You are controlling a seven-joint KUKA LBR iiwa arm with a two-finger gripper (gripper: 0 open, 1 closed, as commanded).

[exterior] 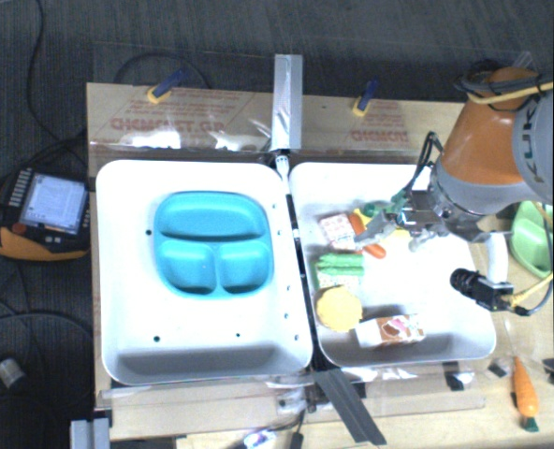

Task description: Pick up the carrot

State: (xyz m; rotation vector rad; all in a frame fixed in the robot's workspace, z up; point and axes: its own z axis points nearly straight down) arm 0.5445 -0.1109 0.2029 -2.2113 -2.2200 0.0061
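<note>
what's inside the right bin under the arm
In the right bin: a carrot near the pincer, a green item, a yellow round item, two small packets. The arm hides the far corner.

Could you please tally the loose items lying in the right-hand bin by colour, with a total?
Orange: 2, a carrot and a small orange piece by the gripper
Green: 1, a ridged green item
Yellow: 1, a round yellow item
White and red: 2, a packet and a carton
Total: 6

Robot lab: teach pendant [48, 210], cables [34, 26], carpet.
</note>
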